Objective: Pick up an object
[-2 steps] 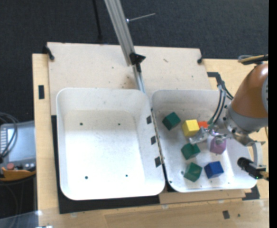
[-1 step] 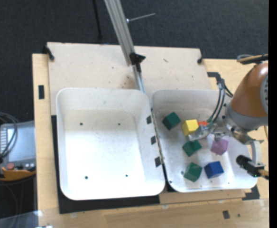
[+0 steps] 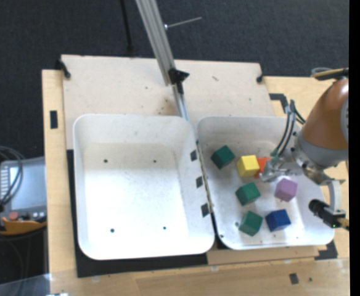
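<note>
Bright and even from above — no hard shadows, only soft grey shade along the inner walls of the left bin (image 3: 137,184) and under the blocks in the right bin (image 3: 229,242). Mild glare on the white plastic. Slightly soft overall, low in resolution — small details blurred. Dark, dim floor (image 3: 44,17) around the bench (image 3: 124,85).

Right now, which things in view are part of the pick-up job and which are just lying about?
In play:
claw, low in the right bin
yellow block
orange block
purple block
blue block
three green blocks

Just lying about:
left bin
metal post
pendant off the bench
</note>
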`<state>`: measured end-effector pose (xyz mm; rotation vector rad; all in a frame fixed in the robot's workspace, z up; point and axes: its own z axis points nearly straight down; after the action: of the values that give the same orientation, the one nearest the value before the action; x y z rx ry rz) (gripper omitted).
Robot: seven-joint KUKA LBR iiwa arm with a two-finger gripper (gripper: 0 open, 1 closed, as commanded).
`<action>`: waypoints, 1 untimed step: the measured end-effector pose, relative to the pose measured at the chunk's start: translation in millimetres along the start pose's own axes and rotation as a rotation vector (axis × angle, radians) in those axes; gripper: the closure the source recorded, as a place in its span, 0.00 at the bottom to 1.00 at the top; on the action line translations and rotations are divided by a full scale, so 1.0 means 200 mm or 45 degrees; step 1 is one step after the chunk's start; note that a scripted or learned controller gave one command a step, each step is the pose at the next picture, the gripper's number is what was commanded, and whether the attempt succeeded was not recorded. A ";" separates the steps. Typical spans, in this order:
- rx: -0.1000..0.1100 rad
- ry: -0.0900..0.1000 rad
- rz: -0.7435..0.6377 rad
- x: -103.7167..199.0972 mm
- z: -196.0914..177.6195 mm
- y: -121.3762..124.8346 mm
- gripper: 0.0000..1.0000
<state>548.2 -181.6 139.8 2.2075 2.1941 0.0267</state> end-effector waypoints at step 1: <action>0.034 0.008 -0.012 0.01 -0.23 0.05 1.00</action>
<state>556.5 -180.1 186.3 2.2139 2.2212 0.0039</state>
